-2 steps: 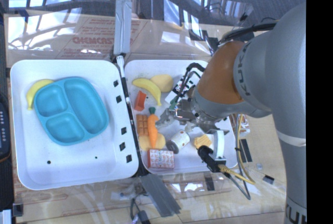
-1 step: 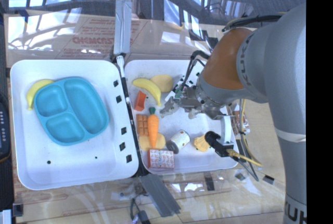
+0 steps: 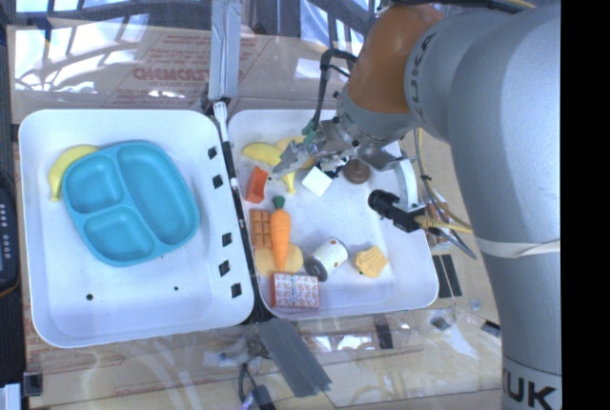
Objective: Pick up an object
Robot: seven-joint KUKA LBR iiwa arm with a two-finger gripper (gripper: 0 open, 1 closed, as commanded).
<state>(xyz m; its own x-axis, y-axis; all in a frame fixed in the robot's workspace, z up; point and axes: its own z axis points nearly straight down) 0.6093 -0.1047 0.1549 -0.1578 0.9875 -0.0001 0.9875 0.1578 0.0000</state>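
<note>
Grey metal and an orange band make up the arm (image 3: 448, 55), whose jaws hang low over the upper part of the right bin (image 3: 419, 289), near a yellow banana (image 3: 261, 153) and a white block (image 3: 315, 180); I cannot tell how they stand. Lower lie a smooth orange carrot (image 3: 279, 236), a white cup (image 3: 331, 256) and a patterned box (image 3: 295, 290). The left bin (image 3: 57, 303) holds a blue plastic divided tray (image 3: 129, 200).

The right bin (image 3: 419, 284) was crowded, with a carrot (image 3: 279, 236), a banana (image 3: 263, 153), a small cup (image 3: 330, 256) and a printed box (image 3: 295, 290) packed near its left wall, leaving bare floor seemingly only toward its right side, while the blue tray (image 3: 133, 200) covered most of the left bin (image 3: 57, 303).
</note>
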